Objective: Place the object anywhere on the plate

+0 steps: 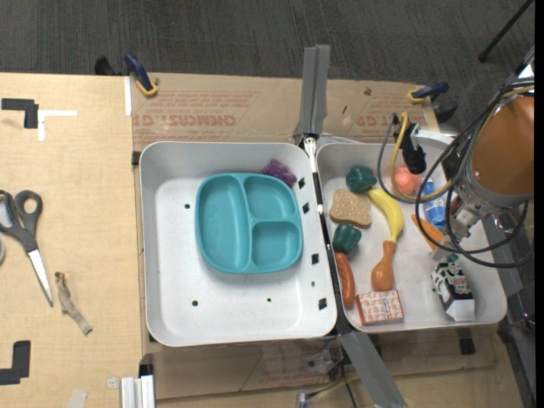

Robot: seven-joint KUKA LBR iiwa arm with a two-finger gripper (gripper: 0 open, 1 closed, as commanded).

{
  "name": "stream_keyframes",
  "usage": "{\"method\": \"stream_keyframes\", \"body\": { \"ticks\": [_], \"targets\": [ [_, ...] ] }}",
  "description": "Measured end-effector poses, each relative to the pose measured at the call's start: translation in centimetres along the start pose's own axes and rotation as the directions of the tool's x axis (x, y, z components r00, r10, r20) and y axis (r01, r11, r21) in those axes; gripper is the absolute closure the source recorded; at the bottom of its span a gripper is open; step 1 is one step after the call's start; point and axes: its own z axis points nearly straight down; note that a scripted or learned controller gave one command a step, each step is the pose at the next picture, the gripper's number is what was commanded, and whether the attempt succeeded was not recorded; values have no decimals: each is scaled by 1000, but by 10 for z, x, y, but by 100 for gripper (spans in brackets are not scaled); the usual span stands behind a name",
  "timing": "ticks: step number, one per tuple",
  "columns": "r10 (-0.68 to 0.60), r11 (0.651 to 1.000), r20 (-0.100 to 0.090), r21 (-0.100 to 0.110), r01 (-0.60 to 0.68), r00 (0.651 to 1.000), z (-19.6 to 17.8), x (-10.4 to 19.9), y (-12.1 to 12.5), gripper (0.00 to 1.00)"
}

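A teal plate point(250, 223) with three compartments lies in the left bin point(161, 296), with nothing on it. A small purple item point(279, 172) rests just behind the plate's far right corner. The gripper point(450, 224) hangs over the right side of the right bin point(425, 317), under the orange-banded wrist and among black cables. It is close to an orange carrot point(427, 231) and a blue item point(434, 211). Nothing shows between its tips from this angle.
The right bin holds several toy foods: green pepper point(360, 178), bread slice point(351, 208), banana point(389, 213), drumstick point(384, 268), sausage point(344, 278), pink box point(379, 307), milk carton point(451, 288), peach point(407, 181). Scissors point(29, 238) lie on the bench at left.
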Motion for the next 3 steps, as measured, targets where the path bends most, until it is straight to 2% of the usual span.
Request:
{"method": "stream_keyframes", "body": {
  "ticks": [1, 2, 3],
  "targets": [
    [-405, 914, -1, -2, 405, 914, 24, -15, 0, 100],
    [-404, 915, -1, -2, 404, 915, 24, -15, 0, 0],
    [-404, 915, -1, -2, 404, 915, 24, -15, 0, 0]
  ]
}}
